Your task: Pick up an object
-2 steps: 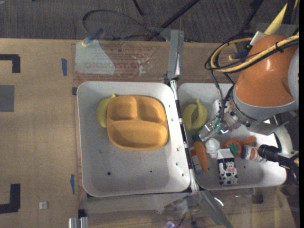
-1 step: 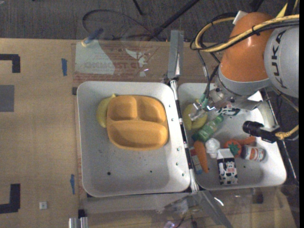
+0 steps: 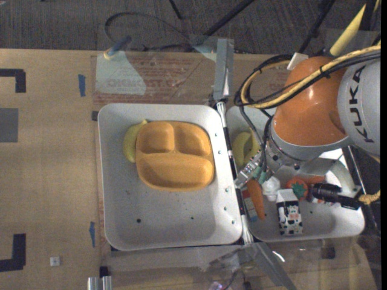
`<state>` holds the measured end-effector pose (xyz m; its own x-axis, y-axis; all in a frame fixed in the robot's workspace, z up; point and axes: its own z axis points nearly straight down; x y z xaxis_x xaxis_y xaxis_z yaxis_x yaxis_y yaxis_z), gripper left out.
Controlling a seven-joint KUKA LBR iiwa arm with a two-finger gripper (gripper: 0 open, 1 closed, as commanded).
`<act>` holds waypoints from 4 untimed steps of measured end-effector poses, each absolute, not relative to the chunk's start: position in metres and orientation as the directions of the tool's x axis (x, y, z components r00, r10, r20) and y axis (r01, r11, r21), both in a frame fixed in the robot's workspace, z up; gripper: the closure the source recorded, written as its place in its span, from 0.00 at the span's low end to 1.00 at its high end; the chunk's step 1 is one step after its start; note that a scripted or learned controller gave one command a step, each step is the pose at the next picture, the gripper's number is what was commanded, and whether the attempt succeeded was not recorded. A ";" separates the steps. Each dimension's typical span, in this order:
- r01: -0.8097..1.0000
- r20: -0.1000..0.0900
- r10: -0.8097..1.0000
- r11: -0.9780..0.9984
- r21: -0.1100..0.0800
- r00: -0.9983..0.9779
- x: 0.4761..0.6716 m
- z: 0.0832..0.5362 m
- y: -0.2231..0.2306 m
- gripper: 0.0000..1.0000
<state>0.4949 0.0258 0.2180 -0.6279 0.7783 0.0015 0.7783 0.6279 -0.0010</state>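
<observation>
Left bin (image 3: 121, 222): holds an orange divided plate (image 3: 175, 154), upside unclear, with a yellow banana (image 3: 129, 142) tucked at its left edge.
Right bin (image 3: 326, 225): holds a carrot (image 3: 256, 199), a small milk carton (image 3: 289, 216), a second banana (image 3: 242, 146) and what may be a tomato (image 3: 297, 186).
Arm (image 3: 314, 107): lowered over the right bin.
Gripper (image 3: 264, 175): mostly hidden beneath the wrist, just above the carrot; finger state cannot be told.

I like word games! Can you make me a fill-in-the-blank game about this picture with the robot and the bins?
1. The orange divided plate lies in the ____ bin.
2. A yellow banana peeks out from under the plate's ____ side.
3. The carrot lies in the right bin, and its color is ____.
4. The small carton sits to the ____ of the carrot.

Missing words: left; left; orange; right
</observation>
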 end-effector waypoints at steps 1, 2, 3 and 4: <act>0.812 -0.002 0.812 0.584 0.002 -0.584 0.567 0.245 0.039 1.00; 0.715 -0.005 0.715 0.700 0.004 -0.700 0.624 0.215 0.019 1.00; 0.739 -0.001 0.739 0.674 0.001 -0.674 0.507 0.239 -0.027 1.00; 0.739 -0.004 0.740 0.673 0.004 -0.673 0.508 0.249 -0.027 1.00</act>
